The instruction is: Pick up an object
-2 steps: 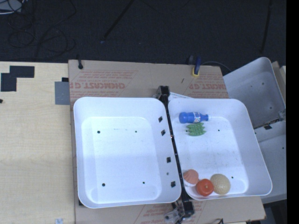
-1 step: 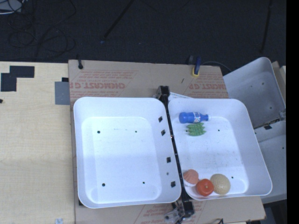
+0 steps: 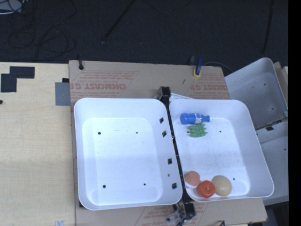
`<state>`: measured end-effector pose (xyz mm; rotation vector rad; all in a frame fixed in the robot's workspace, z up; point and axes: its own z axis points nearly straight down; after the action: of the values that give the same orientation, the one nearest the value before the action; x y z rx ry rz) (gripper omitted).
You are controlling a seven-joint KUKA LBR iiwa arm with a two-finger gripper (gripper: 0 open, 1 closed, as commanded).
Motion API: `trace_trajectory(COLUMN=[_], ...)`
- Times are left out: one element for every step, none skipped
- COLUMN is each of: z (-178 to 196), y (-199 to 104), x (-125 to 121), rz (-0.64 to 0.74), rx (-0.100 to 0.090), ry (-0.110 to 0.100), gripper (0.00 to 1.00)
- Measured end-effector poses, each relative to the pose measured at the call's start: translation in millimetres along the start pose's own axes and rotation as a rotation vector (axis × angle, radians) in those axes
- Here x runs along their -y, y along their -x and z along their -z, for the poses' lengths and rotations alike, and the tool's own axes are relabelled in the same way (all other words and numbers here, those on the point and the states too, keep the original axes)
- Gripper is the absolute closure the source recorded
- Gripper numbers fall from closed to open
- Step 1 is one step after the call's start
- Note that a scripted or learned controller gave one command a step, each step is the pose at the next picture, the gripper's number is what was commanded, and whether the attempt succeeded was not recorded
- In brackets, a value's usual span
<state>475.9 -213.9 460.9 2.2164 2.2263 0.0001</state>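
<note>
Cardboard sheet (image 3: 117, 81) reaches closest to you. It lies under the right bin (image 3: 244, 140) and sticks out past its near and far rims. Its red print runs upside down from where you look. The far strip seems to read "CHEMCRST. G P", but you cannot be sure of the letters, and the print on the near strip is too cut off to read.

The wooden bench (image 3: 33, 149) spreads well to the left of the right bin and carries black patches (image 3: 19, 76) and a grey square (image 3: 61, 93). The left bin (image 3: 122, 154) sits against the right bin's left wall, with a black strip of clips (image 3: 170, 145) along the seam. A tilted white panel (image 3: 256, 86) leans just beyond the right bin's far right corner.

Everything you could pick lies inside the right bin:
- A blue bottle (image 3: 194, 118) with a white label lies on its side near the far left corner. You cannot read the label.
- A green piece (image 3: 197, 131) lies just on the near side of the bottle.
- A tan ball (image 3: 222, 185), a red round fruit (image 3: 206, 189) and a pale pink piece (image 3: 192, 177) huddle in the near left corner, touching or nearly so.

A small blue and yellow clamp (image 3: 198, 67) grips the cardboard beyond the far rim. Nothing covers the objects. You cannot tell whether the gripper is released or clenched.
</note>
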Motion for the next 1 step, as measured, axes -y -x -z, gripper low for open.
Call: trace_trajectory(z=[10.0], y=[0.0], x=[0.0], rz=[0.001], rx=[0.000], ry=[0.000], gripper=[0.00])
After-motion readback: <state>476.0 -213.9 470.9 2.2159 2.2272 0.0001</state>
